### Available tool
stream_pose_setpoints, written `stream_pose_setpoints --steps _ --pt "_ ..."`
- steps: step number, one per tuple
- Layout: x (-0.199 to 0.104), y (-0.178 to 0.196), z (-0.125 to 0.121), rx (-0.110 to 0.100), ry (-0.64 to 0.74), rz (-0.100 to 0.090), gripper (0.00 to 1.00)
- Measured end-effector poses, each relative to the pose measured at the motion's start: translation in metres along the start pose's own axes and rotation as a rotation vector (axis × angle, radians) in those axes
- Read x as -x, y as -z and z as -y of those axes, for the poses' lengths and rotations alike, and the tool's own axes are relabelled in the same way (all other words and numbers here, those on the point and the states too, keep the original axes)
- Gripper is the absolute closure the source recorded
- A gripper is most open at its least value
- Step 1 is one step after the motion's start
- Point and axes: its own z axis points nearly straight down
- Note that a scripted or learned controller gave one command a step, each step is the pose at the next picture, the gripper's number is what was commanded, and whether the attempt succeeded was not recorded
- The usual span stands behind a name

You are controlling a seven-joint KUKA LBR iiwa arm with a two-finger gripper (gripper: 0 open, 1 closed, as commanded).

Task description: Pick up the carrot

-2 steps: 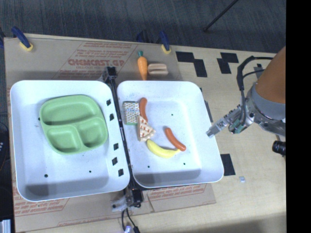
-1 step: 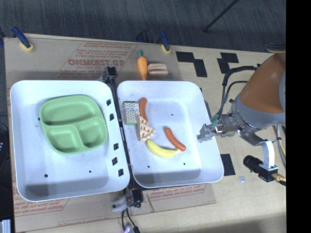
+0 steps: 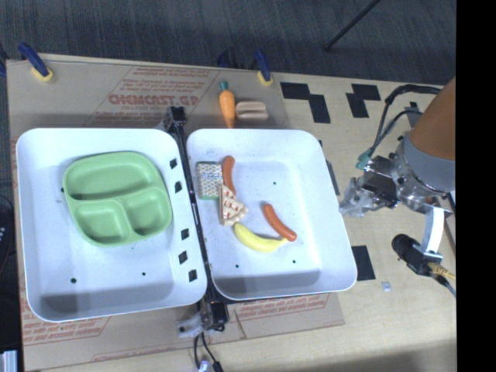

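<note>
The carrot (image 3: 226,106), orange with a small green top, lies on the cardboard bench just behind the right bin's (image 3: 310,149) far rim, outside both bins. My gripper (image 3: 353,200) hangs off the right bin's right edge, over the bench, far from the carrot and to its lower right. Nothing shows in the gripper.
A small hot dog toy (image 3: 251,111) lies right beside the carrot. The right bin holds two sausages (image 3: 278,222), a banana (image 3: 257,239), a pizza slice (image 3: 230,205) and a patterned packet (image 3: 209,180). A green divided tray (image 3: 118,196) sits in the left bin. Clamps (image 3: 263,70) stand along the back edge.
</note>
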Motion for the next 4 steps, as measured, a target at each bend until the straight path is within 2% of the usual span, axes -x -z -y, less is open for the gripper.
stream_pose_setpoints --steps 1,2,3,4 --pt "-0.046 -0.084 0.017 -0.004 -0.271 -0.002 1.0" --pt "-0.022 0.042 0.008 0.001 -0.135 0.0 1.0" --pt "-0.075 -0.088 0.028 -0.006 -0.276 -0.001 1.0" --pt "-0.024 -0.015 -0.001 0.0 -0.199 -0.001 1.0"
